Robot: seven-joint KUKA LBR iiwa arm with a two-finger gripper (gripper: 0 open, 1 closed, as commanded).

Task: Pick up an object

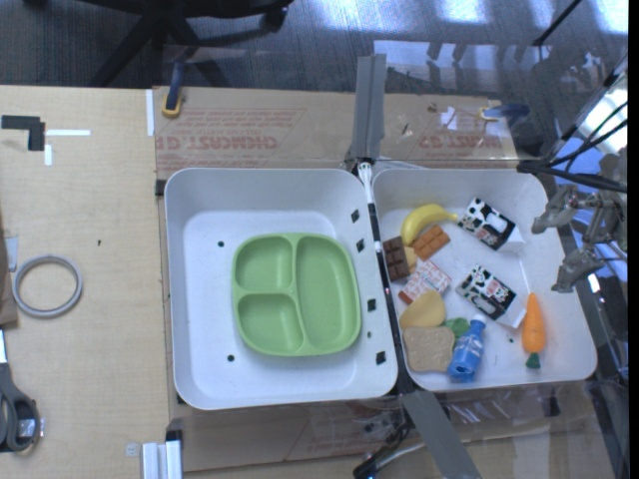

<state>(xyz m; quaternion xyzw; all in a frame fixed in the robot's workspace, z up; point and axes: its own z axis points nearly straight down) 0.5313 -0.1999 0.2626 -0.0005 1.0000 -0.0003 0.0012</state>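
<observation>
End effector point(577, 238) at right bin edge, grip state unclear; carrot point(534, 325) just below.

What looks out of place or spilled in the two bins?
Nothing stands out. The green tray lies flat in the left bin; the toy food, such as the banana and carrot, lies loose inside the right bin.

A lab or office test space is suggested: an office chair base point(170, 3) on carpet, a taped cardboard-covered bench point(80, 367), two white bins point(190, 208)
</observation>
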